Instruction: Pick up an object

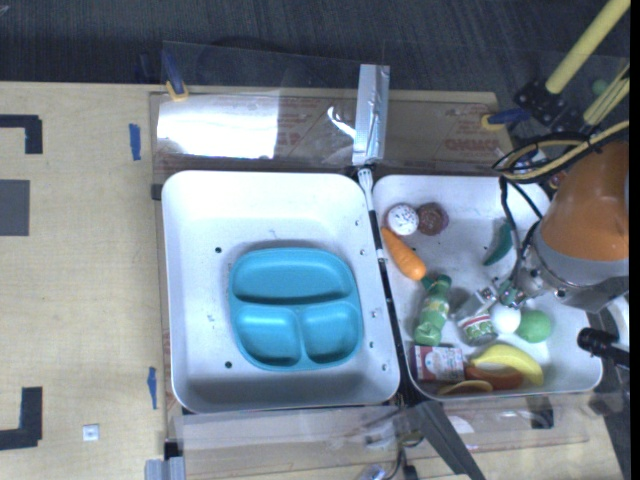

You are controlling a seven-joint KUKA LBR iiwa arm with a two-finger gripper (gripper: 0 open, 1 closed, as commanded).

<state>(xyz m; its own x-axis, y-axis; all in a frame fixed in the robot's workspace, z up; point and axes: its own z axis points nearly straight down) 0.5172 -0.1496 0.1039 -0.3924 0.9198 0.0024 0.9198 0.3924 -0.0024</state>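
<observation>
We see the gripper (497, 303) low in the right bin (450, 193) | white ball (507, 320) just beside it | finger state: cannot tell

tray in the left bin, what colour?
Light blue, sectioned tray, in the camera view.

A single fixed camera hangs above the bench (70, 268) and looks down at a slant, far enough off to take in both white bins whole. The left bin (190, 218) sits near the middle of the picture; the right bin (455, 193) runs toward the right side. The far edge of the scene lies at the top, where dark floor (300, 8) shows beyond the bench (so the lens tips slightly away from the near side). The arm (590, 213) enters from the right, seen from above and cut by the border.
</observation>
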